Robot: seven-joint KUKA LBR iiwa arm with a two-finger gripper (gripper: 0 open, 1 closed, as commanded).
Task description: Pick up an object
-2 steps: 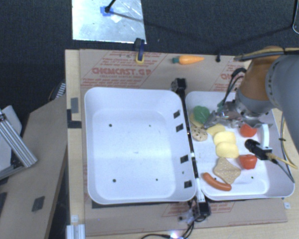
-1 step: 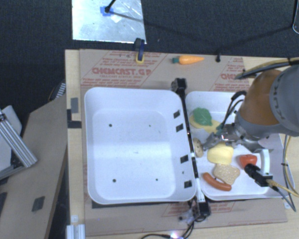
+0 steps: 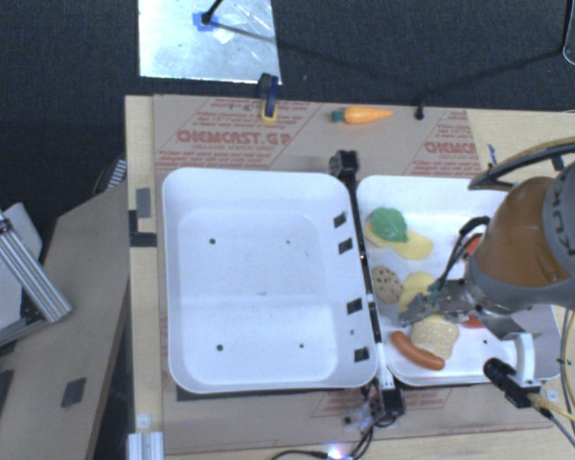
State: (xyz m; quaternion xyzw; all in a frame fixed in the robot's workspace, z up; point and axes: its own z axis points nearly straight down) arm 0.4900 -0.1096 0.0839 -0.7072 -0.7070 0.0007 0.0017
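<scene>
We see the left bin (image 3: 259,276) on the table (image 3: 220,132), a shallow white tray beside its twin. A black divider (image 3: 359,257) runs between the two. On the table's far edge lie a yellow-and-blue clamp (image 3: 268,99) and, further right, a toy carrot (image 3: 361,115).

In the right bin (image 3: 431,192) the toy food gathers near the left wall: a green leafy piece (image 3: 387,223) sits farthest back, touching a pale yellow piece (image 3: 412,246); nearer us lies a speckled cookie (image 3: 385,283), then another yellow piece (image 3: 418,284). At the near end a sausage (image 3: 418,349) lies slantwise, touching a tan bread slice (image 3: 434,335).

The hand (image 3: 424,305) hangs low over the bin, just above the bread slice and beside the second yellow piece. We cannot tell whether it is released or clenched, and nothing shows clearly between its tips. The arm (image 3: 532,242) reaches in from the right.
</scene>
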